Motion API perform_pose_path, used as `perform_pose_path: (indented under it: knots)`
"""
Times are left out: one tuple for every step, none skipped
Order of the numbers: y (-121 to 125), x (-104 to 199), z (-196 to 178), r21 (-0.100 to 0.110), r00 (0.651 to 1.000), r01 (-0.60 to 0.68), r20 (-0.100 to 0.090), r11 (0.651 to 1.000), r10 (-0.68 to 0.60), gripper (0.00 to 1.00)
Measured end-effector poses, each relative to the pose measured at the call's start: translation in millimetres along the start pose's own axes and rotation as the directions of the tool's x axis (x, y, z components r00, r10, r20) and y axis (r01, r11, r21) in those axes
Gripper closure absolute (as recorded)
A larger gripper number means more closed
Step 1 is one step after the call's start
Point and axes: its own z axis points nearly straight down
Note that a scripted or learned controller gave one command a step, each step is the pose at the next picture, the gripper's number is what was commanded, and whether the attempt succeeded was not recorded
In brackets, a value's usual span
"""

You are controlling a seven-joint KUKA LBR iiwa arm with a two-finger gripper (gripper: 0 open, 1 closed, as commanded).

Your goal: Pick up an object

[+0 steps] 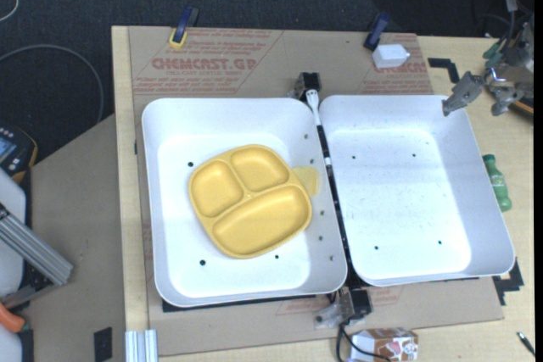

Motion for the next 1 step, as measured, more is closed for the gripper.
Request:
perform_pose_path:
  knots:
    - [-67.0,32.1,-77.4,-0.006,1.000,0.002,0.000,1.000,-0.002,0.00]
